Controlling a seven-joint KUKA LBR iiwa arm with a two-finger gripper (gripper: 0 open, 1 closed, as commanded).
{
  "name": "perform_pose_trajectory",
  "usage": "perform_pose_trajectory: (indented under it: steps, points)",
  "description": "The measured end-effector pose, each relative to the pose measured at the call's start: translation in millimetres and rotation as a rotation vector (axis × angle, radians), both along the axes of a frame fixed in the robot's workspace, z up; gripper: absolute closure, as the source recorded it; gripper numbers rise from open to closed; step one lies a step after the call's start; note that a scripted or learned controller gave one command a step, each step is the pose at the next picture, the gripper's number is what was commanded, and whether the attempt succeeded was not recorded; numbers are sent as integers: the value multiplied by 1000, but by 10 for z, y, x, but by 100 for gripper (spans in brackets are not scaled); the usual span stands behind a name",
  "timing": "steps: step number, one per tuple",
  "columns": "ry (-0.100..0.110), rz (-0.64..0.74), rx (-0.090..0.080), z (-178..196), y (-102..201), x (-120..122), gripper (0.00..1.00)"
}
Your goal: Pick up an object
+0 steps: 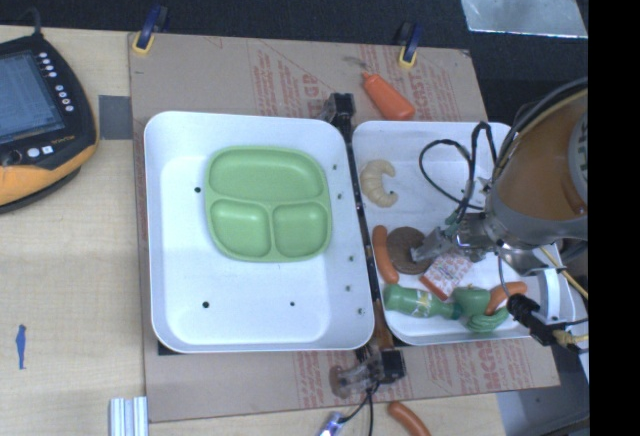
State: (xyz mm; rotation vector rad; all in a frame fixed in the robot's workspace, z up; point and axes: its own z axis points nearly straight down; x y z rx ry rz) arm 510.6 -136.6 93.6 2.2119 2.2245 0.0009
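Now jaws (440,246) low in right bin (420,136), spread can't be judged from this angle; brown disc (404,244) just left of jaws, red-white packet (447,272) just below, green bottle (445,304) further below; pick one target, centre over it, avoid sausage (384,254) beyond disc
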Motion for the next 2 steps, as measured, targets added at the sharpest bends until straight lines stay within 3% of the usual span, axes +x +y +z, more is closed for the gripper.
perform_pose_trajectory:
  steps: [1,2]
  points:
    - [3,-3,1,1544,-763,-339,0]
    - [9,0,3,246,-240,-123,0]
